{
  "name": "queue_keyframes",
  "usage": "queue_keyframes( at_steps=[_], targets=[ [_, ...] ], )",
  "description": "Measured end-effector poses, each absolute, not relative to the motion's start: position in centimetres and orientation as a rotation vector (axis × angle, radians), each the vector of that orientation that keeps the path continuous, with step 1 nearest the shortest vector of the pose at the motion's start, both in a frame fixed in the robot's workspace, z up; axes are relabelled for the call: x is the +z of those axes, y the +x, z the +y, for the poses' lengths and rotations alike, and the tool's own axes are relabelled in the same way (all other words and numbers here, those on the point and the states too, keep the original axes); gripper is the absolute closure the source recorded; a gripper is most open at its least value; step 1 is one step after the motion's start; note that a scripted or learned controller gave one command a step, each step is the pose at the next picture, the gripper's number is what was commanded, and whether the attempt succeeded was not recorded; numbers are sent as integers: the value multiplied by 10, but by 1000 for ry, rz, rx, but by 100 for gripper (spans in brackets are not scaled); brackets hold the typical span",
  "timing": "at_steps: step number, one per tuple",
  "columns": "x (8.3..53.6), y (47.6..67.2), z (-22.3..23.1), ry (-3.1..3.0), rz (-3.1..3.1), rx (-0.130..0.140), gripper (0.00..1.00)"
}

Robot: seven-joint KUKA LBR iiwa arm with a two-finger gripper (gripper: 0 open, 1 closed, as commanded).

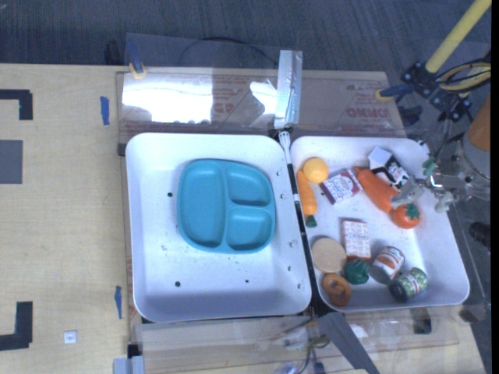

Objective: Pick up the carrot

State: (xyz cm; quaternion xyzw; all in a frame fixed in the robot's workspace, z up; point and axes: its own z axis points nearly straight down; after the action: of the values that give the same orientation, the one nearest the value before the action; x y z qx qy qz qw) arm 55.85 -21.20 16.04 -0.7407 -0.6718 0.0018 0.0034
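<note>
The carrot (pixel 306 195), orange and slim with a green tip at its near end, lies along the left wall of the right bin (pixel 456 275), just below a yellow lemon (pixel 315 169). My gripper (pixel 430 182) hangs over the bin's right edge, far right of the carrot and apart from it. It is close to a round orange fruit (pixel 405 216) and a tapered orange-red piece (pixel 375 188). The grey arm (pixel 472 158) comes in behind it from the right.
The right bin also holds a snack packet (pixel 341 185), a black and white carton (pixel 387 164), a small box (pixel 355 238), a biscuit (pixel 328 254), a doughnut (pixel 337 287) and two cans (pixel 398 273). A blue divided plate (pixel 227 206) sits in the left bin (pixel 148 271).
</note>
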Motion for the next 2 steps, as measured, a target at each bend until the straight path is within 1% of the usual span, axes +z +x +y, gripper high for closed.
queue_keyframes(
  at_steps=[1,2],
  targets=[
    [96,527,-205,-2348,-2076,-20,0],
    [171,542,-218,-2529,-1872,-4,0]
  ],
)
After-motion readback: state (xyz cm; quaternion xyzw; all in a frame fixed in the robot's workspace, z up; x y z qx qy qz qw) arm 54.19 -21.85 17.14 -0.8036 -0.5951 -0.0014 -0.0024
